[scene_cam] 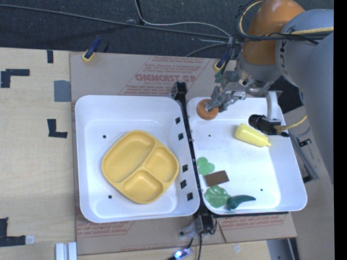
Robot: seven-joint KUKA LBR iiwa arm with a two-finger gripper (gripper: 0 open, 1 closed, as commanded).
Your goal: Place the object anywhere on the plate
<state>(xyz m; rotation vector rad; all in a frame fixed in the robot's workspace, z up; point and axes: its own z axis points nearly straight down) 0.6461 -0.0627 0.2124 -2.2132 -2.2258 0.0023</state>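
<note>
One round orange object (206, 110), with no long axis, sits gripped in the claw (215, 106) above the right bin (282, 167).

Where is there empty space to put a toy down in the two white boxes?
Left bin: bare floor all around the yellow plate, widest above it. Right bin: bare middle and lower right, below the yellow toy. Crowded: green pieces and brown block at its lower left.
</note>
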